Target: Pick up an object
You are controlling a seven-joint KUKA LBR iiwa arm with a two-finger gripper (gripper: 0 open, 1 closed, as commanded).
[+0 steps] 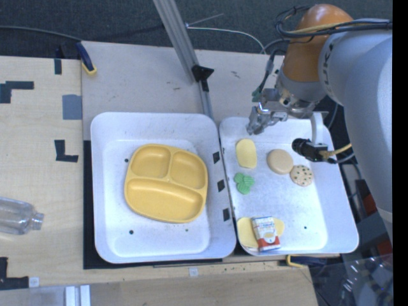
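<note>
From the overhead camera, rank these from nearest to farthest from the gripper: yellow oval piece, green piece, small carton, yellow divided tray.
Measured from the gripper:
1. Yellow oval piece, just below it, right bin.
2. Green piece, further down.
3. Carton at the bin's front and divided tray in the left bin: too close to call.

gripper (254,127) above yellow food piece (246,153)

In the right bin (331,225) a pale yellow oblong piece (246,153) lies flat near the far left corner, with a small green leafy piece (243,183) just near of it. To their right sit a round beige bun (280,161) and a speckled cookie (301,175), almost touching. A small red-and-white carton (265,233) rests on a yellow piece (246,232) at the near edge.
</note>
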